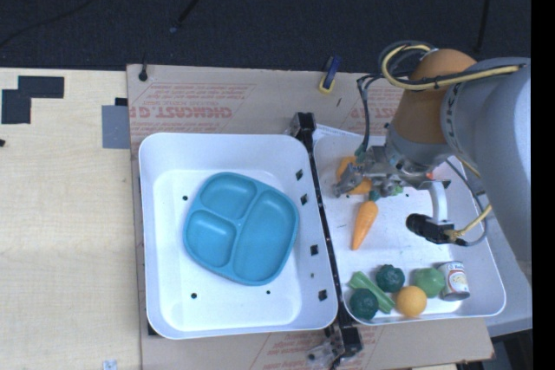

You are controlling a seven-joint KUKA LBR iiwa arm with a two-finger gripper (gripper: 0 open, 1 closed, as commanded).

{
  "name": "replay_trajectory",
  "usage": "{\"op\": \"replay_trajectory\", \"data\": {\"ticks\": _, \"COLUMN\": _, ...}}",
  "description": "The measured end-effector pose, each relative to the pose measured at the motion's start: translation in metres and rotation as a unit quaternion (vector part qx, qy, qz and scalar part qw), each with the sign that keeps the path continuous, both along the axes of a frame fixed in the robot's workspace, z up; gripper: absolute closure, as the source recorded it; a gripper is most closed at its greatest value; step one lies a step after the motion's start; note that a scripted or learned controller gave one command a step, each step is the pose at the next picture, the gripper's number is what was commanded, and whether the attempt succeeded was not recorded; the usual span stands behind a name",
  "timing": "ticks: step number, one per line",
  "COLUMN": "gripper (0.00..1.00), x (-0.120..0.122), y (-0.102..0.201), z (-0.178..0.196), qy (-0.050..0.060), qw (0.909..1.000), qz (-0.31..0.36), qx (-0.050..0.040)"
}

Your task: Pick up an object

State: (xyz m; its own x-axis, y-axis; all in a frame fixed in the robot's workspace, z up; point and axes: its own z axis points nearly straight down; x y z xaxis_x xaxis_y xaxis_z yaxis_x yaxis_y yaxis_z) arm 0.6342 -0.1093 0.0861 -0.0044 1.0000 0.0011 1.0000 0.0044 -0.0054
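Observation:
My gripper point(357, 178) hangs low over the upper left part of the right bin point(492, 290). A small orange thing point(346, 166) peeks out from under it on the left, mostly hidden by the gripper body. Just below the gripper lies a carrot point(365, 223), its tip pointing down toward the bin's front. Along the front wall sit a green leafy vegetable point(368, 299), a dark green round one point(390, 277), a yellow-orange fruit point(411, 301), a light green one point(427, 280) and a small can point(454, 280).
The left bin point(160, 290) holds a blue divided plate point(241, 227) at its middle. A black divider point(317, 212) runs between the two bins. The grey arm point(486, 134) covers the right bin's far right side.

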Motion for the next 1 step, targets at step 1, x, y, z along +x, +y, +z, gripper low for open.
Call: {"op": "replay_trajectory", "data": {"ticks": 1, "gripper": 1.0, "x": -0.0008, "y": -0.0004, "z": 0.0106, "qy": 0.002, "qw": 1.0, "qz": -0.001, "qx": 0.0005}}
